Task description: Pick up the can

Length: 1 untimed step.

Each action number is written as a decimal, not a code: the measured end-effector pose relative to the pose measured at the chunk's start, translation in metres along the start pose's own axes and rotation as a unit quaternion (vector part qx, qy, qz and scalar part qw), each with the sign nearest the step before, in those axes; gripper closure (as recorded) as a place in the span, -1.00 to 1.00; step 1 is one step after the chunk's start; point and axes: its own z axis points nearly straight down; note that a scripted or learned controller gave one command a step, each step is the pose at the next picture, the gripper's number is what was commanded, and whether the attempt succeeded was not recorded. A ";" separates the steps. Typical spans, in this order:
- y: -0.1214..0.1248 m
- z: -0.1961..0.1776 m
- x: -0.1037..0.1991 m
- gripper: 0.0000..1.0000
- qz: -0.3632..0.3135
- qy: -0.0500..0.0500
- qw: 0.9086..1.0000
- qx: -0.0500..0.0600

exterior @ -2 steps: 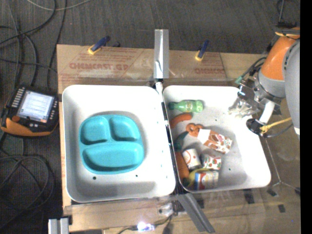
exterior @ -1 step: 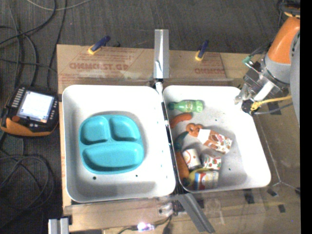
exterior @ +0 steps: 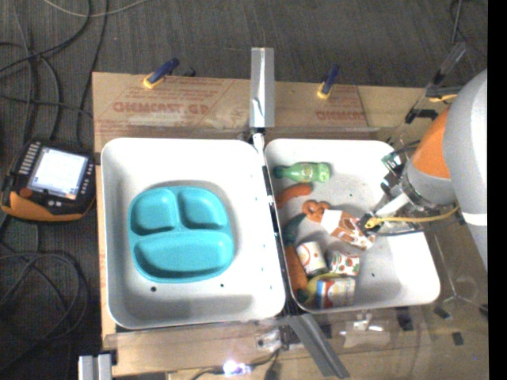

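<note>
- Camera view: the gripper (exterior: 371,223) is low over the right bin (exterior: 412,279), at the right edge of a small carton (exterior: 346,228) with orange and white print. It seems to touch the carton, but I cannot tell if it is open or closed.
- The can (exterior: 312,257) lies in the right bin, left of the gripper and apart from it, with a white and red label. Two more cans (exterior: 342,264) (exterior: 331,291) lie just beside it, near the front wall.
- A green bottle (exterior: 303,172) lies near the back of this bin, and a brown pretzel (exterior: 314,210) is just left of the carton.
- The left bin (exterior: 119,236) holds a blue tray (exterior: 183,232) with three compartments, smooth and glossy.
- Both bins stand on a brown board (exterior: 182,105) held by clamps (exterior: 160,72). The floor (exterior: 158,22) is dark carpet with cables. A pendant (exterior: 54,179) with a lit screen lies at the left.
</note>
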 end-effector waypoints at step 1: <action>0.027 0.000 0.028 1.00 0.132 -0.003 0.991 0.003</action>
